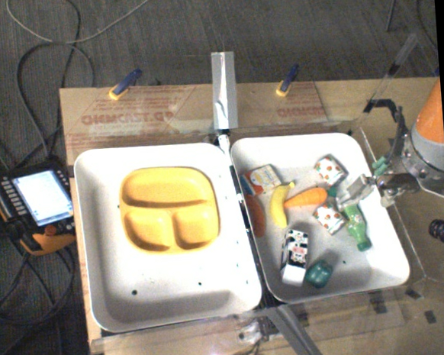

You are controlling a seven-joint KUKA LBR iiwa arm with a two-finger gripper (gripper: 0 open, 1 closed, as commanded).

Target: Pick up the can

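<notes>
The gripper (355,193) hung low over the right side of the right bin (383,275), its fingers reaching in from the arm (433,137) at the bench's right edge; whether they stood open or shut could not be told, and nothing was seen between them. Just beside and below them lay a green bottle (357,229), with a small white patterned carton (328,219) to its left and a carrot (306,198) and a banana (278,204) further in. The can (318,274), a small dark-green cylinder, sat near the front of the same bin, just beside a black-and-white box (295,256), and well apart from the gripper. The step in hand looked like the approach, with no grasp made. The next move probably called for travelling toward the bin's front, centring over the can, and descending clear of the box. The left bin (95,221) bore a yellow tray (171,207).
</notes>
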